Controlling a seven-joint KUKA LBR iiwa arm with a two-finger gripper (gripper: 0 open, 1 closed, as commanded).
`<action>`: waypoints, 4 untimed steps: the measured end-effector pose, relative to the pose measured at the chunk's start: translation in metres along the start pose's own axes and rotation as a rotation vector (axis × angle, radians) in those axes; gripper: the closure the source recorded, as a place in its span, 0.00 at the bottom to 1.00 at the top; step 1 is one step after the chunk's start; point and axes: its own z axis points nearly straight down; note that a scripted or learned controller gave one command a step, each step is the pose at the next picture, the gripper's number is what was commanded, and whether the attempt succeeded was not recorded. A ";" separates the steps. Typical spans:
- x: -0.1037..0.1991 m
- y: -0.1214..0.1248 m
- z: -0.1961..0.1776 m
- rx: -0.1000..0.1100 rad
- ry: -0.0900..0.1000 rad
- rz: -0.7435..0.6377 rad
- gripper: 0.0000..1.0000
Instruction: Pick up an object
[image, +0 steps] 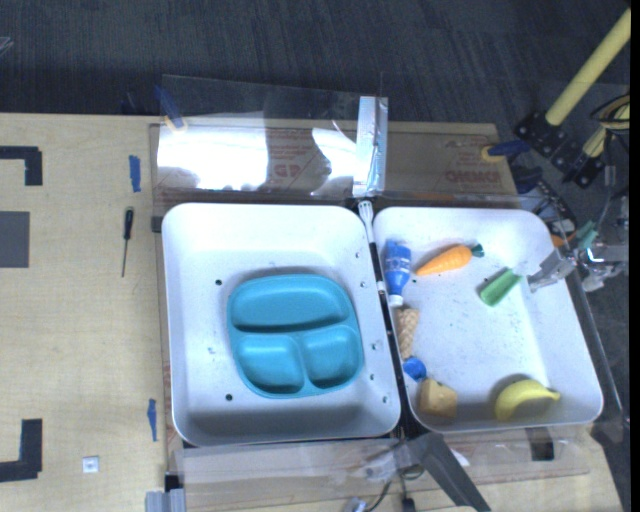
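White plastic is most of what I see: the left bin (190, 300) carries a blue divided tray (295, 333) lying flat in its middle, and the right bin (560, 340) carries all the loose pieces. My arm (600, 50) comes in from the upper right, and the gripper (572, 262) sits at the right bin's right rim. Whether it is spread or closed I cannot tell from this angle, and I see nothing held in it.

As I judge it, the pick is not done. Every object lies on the bin floor, so the reach, the grasp and the lift all appear to be left.

Nearest the gripper is a green block (497, 287), just to its left. Its long axis runs diagonally, lower-left to upper-right, with the upper end aimed toward the gripper.

The other candidates, roughly by size:
- a yellow banana (524, 398) near the front wall, lying left-right
- an orange carrot (446, 260), its tip to the lower left and its green top to the upper right
- a blue-and-white bottle (397, 268) along the left wall, running front to back
- a tan cone-like piece (407, 330) beneath it
- a brownish lump (437, 398)
- a small blue piece (414, 369)
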 end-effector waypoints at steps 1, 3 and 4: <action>0.030 0.017 0.077 0.004 0.002 -0.110 0.00; 0.013 0.082 0.112 -0.006 -0.003 -0.061 0.00; 0.012 0.057 0.143 -0.004 0.002 -0.172 0.00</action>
